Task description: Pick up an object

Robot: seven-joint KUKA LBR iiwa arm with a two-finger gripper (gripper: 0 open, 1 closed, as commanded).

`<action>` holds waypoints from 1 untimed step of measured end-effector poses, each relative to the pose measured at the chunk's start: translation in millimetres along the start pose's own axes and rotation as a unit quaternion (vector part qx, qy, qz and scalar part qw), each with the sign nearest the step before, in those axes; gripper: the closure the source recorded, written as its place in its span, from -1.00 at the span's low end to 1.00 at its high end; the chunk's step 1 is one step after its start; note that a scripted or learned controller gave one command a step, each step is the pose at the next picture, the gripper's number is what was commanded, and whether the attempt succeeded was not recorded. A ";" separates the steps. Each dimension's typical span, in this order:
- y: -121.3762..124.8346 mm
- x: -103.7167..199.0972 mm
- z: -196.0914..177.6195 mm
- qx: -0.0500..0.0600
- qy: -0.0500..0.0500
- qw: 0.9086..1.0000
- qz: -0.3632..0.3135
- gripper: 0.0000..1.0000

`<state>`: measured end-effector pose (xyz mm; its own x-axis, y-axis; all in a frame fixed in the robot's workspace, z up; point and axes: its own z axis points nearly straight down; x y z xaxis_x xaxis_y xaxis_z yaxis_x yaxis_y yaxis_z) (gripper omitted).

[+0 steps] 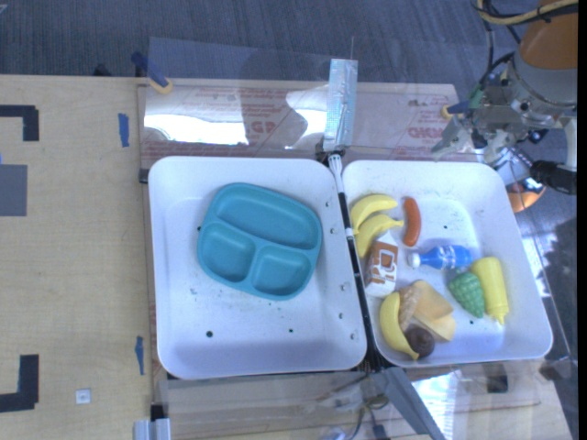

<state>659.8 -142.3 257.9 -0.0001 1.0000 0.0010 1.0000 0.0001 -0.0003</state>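
— Inspector A: We find the gripper (477, 128) at two o'clock, outside the right bin (527, 333); whether it is spread, we cannot tell.

— Inspector B: The sausage (412, 220) lies apart inside. We recommend descending squarely over it.

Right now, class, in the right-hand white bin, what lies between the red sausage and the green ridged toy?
In the camera view, a small plastic bottle with a blue label lies on its side between the red sausage and the green ridged toy.
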 end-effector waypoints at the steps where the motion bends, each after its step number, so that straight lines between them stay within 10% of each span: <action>1: 9.5 48.9 144.9 -0.004 0.000 0.997 0.075 -1.00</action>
<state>669.3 -93.2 113.0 0.1493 0.9888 0.0011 0.9888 -0.1493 0.0082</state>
